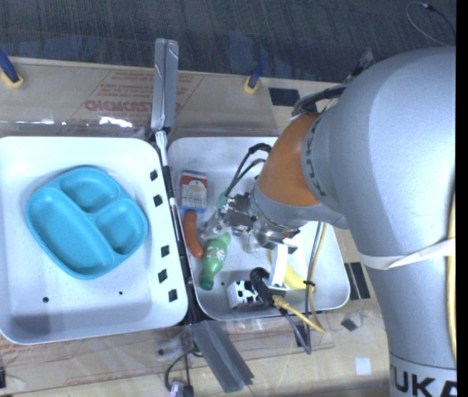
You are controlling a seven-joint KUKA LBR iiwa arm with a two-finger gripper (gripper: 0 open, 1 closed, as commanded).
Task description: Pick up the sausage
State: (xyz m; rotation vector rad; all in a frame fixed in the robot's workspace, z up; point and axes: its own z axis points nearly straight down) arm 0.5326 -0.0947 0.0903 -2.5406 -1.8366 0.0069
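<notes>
Green bottle touches the sausage, so the end effector, grip unclear, might grab it instead.

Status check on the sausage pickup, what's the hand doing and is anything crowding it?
Hand low in right white bin, finger state unclear. Orange-red sausage lies by bin's left wall, not held. Green plastic bottle right beside it, small printed carton just above.

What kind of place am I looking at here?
Probably a robot test bench in a lab: a big grey arm reaches over two white bins, one holding a blue plate, the other toy food like a sausage.
</notes>
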